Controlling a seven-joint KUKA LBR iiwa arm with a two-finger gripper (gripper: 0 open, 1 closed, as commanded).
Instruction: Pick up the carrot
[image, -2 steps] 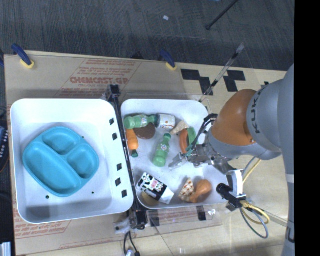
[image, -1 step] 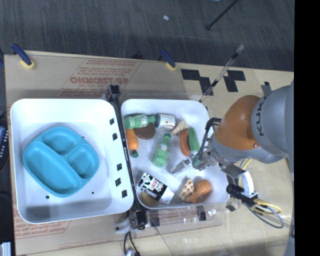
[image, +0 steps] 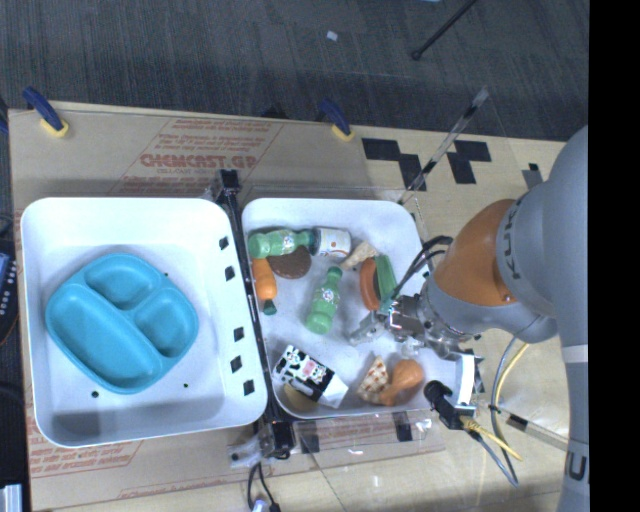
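While the grey arm (image: 560, 250) with its orange band (image: 480, 265) reaches in from the right, its gripper (image: 385, 322) hangs low over the right side of the right bin (image: 300, 212). Whether the gripper is open or closed cannot be made out, and nothing can be seen held in it.

Just beside the gripper, toward the bin's right wall, lies one hot dog (image: 372, 281), a reddish sausage with a green strip along it. Below the gripper, near the bin's front right corner, sit one round brown bread roll (image: 406, 377) and one pale shell-shaped item (image: 374, 377), touching each other.

There are two green bottles. One small green bottle (image: 323, 300) lies near the middle of the bin. The other green bottle (image: 281, 243), with a white label, lies along the back edge near the back left corner. Beside it, along the same back edge, is one small white container (image: 335, 241). One round dark brown cookie-like disc (image: 292, 263) rests just in front of the second bottle.

The one carrot (image: 265, 283), orange, lies along the left wall of the right bin, well apart from the gripper.

One black and white cow-patterned carton (image: 306, 372) sits near the front edge, left of centre.

There are two white bins side by side. The left bin (image: 60, 225) holds one blue divided plate (image: 120, 320) with three compartments.
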